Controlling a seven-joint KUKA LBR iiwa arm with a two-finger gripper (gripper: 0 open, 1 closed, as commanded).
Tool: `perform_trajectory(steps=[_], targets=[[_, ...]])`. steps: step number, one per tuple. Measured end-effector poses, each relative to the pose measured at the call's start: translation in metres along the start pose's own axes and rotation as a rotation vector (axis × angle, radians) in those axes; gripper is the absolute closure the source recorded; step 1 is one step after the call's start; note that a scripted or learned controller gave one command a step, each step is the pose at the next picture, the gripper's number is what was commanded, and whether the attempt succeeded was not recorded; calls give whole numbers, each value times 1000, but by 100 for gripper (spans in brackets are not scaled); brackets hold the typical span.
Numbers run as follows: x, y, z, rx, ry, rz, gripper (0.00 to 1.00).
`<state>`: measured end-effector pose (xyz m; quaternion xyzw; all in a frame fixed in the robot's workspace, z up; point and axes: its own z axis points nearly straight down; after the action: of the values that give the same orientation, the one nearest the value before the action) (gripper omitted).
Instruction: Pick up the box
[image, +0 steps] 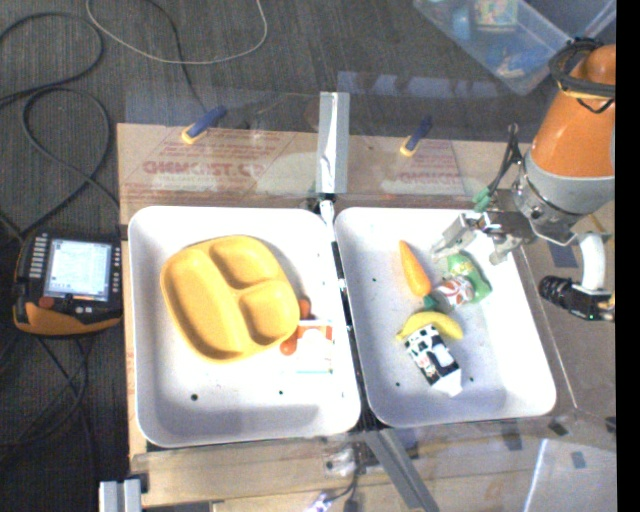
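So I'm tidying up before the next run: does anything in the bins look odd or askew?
The yellow tray in the left bin lies skewed, partly covering an orange item. In the right bin, the banana lies across the black-and-white box.

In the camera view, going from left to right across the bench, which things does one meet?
Handheld screen unit → yellow divided tray → carrot → green packet → gripper of the arm.
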<state>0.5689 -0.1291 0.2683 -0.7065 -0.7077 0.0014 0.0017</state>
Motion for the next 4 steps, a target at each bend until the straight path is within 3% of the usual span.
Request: perform_trajectory(steps=[1,2,3,4], targets=[[0,1,-7,4,1,-1,100],[18,45,-35,0,-4,735,100],[79,51,-15,1,-4,1065,100],[126,62,9,2,-2,1296,100]])
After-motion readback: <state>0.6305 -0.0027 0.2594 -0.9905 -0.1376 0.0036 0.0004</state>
